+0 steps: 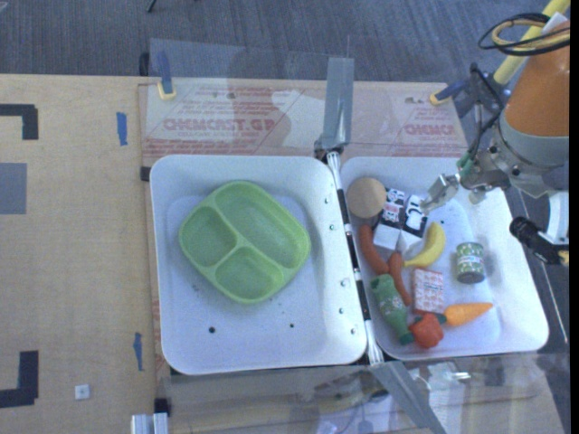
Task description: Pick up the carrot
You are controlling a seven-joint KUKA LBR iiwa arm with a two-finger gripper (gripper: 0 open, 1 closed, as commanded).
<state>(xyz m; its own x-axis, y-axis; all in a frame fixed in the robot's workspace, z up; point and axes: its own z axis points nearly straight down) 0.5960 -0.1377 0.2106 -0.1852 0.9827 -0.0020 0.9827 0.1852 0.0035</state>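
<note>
The carrot (pixel 469 314) is orange and short. It lies near the front right of the right bin (pixel 523 319), pointing right, next to a red fruit (pixel 425 330). My gripper (pixel 439 193) hangs over the back middle of that bin, above and left of the carrot and well apart from it. It is close to the black-and-white boxes (pixel 400 212) and the banana (pixel 431 244). Nothing shows in its grasp.
The right bin also holds a tan ball (pixel 365 196), a green can (pixel 469 262), a red-and-white packet (pixel 428 289), a green bottle (pixel 390 301) and long red pieces (pixel 378 250). A green divided plate (pixel 244 240) lies in the left bin (pixel 181 333).
</note>
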